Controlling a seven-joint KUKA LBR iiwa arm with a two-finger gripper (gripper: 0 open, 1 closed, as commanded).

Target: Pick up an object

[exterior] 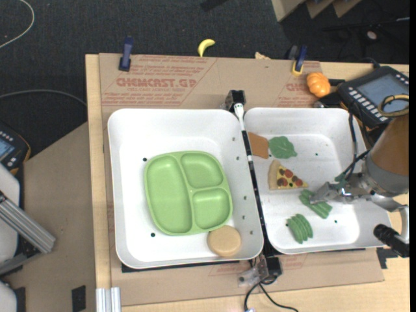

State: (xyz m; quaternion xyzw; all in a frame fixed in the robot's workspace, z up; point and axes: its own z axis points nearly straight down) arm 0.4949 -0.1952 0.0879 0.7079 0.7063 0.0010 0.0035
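The right bin [296, 114] holds a pizza slice [284, 176], a green leafy piece [282, 147], an orange-brown flat piece [259, 146] and two green ridged pieces. My gripper [323, 192] reaches in from the right and sits low in this bin. It is just above the upper ridged piece [316, 207], touching or nearly touching its top edge. The other ridged piece [299, 228] lies apart, nearer the front wall. Nothing is visibly lifted.
In the left bin [130, 130] sit a green divided plate [187, 192] and a tan round disc [225, 240]. Behind the bins, a small orange fruit [318, 84] and a black pendant [377, 96] rest on the bench. A yellow banana [206, 45] lies beyond the back edge.
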